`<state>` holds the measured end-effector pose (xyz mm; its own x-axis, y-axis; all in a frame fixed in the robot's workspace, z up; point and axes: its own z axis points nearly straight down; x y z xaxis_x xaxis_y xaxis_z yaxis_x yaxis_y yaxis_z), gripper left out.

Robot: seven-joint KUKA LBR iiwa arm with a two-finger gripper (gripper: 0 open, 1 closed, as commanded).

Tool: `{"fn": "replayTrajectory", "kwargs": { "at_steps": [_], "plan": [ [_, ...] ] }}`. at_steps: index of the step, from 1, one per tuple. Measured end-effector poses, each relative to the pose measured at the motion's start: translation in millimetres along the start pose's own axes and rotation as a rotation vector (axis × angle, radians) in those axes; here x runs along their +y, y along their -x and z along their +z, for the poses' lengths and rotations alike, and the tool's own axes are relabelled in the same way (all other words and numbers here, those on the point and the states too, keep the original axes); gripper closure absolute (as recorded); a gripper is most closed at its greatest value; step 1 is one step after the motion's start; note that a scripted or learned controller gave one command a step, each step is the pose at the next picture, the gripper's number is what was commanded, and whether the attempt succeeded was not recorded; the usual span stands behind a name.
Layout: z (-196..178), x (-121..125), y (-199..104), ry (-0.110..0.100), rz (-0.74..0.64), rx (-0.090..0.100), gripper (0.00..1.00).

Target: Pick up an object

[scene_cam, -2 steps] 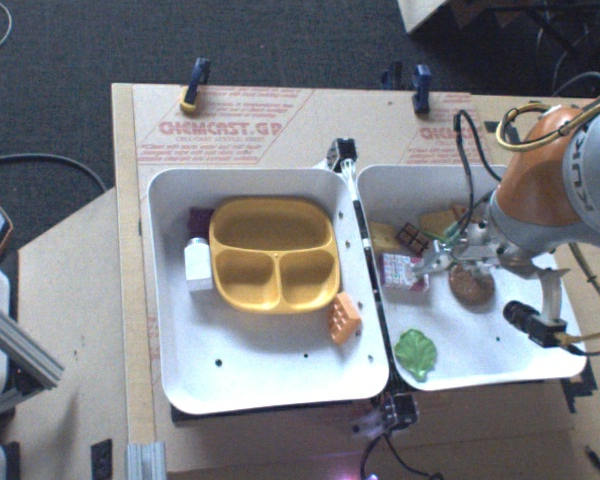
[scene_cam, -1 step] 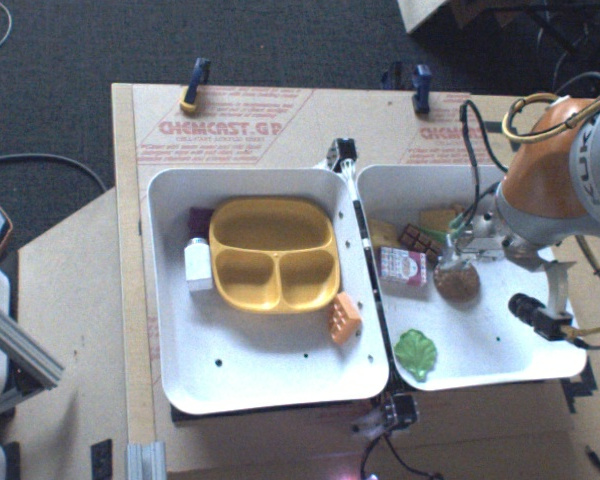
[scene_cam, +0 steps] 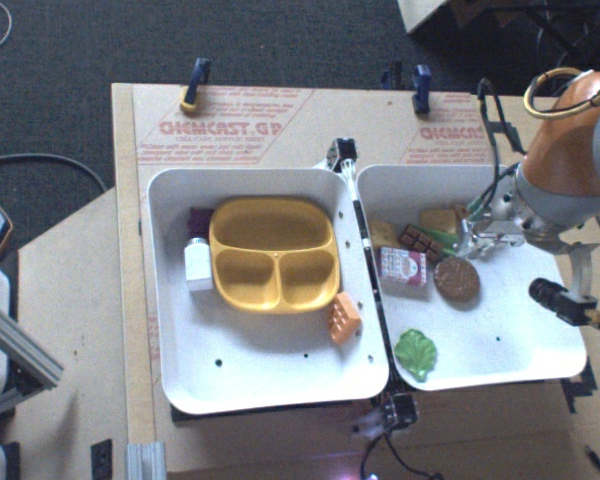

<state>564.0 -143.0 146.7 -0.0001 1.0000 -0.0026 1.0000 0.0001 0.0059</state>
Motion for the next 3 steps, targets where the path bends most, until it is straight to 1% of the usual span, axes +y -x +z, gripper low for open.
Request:
{"fn": "replayTrajectory", "kwargs": {
  "at_steps": [1, 2, 3],
  "plan": [
    [-61, -2, 8, 0.003, 0.000, -0.001, 1.00],
    [-80, -1, 8, 0.000, -0.001, 0.000, 1.00],
    [-82, -8, -46, -0.008, -0.006, 0.006, 1.00]
  ]
}}
